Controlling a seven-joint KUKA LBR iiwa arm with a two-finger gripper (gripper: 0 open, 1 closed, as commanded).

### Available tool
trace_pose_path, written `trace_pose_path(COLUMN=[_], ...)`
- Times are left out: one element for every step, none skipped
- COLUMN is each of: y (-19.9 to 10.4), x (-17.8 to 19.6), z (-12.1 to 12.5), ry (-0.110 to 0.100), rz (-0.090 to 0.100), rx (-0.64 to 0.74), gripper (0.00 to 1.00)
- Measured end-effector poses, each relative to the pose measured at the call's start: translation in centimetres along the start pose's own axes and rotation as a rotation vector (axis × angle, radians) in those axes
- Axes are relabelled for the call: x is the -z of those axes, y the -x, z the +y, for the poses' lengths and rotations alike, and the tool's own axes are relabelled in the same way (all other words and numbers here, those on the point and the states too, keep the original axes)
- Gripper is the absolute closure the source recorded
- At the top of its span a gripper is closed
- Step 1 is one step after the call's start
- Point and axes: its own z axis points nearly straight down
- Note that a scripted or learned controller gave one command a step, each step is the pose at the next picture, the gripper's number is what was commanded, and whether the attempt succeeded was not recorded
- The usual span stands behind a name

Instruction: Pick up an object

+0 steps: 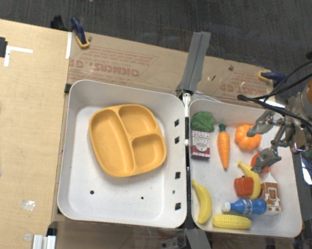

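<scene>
The desk (5,185) carries two white bins. The left bin (69,189) bears a yellow divided plate (127,140). The right bin (289,227) is crowded with toy food. The gripper (265,145) hangs over its far right part with fingers spread and nothing between them, one tip near the orange pumpkin (246,138), the other above a red piece (260,162). Closing here could clip both or shove the small banana (251,176) aside, since the pieces lie so close. The carrot (223,148) lies freer.
</scene>
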Motion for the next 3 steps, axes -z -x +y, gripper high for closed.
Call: trace_pose_path(y=[0.2,2.2,-0.1], x=[-14.4,-16.6,-16.6], z=[2.6,1.2,-0.8], ry=[0.000,-0.001,0.000], rz=[0.001,-0.002,0.000], rx=[-0.074,-0.066,-0.101], gripper=[0.00,0.00,0.00])
